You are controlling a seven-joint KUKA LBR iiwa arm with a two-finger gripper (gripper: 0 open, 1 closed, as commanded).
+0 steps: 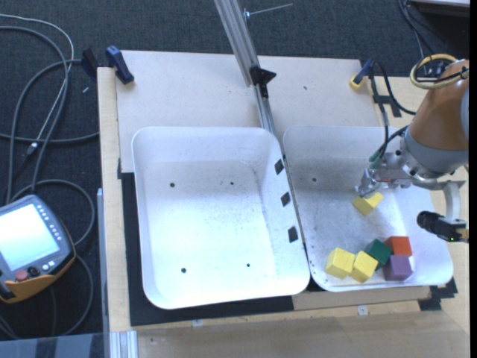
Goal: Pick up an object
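Over the right bin [320,155], the gripper [370,189] has a yellow block [367,203] at its fingertips, apparently pinched and tilted, above the floor. A good lift goes straight up and slowly, since the hold looks shallow and could slip.
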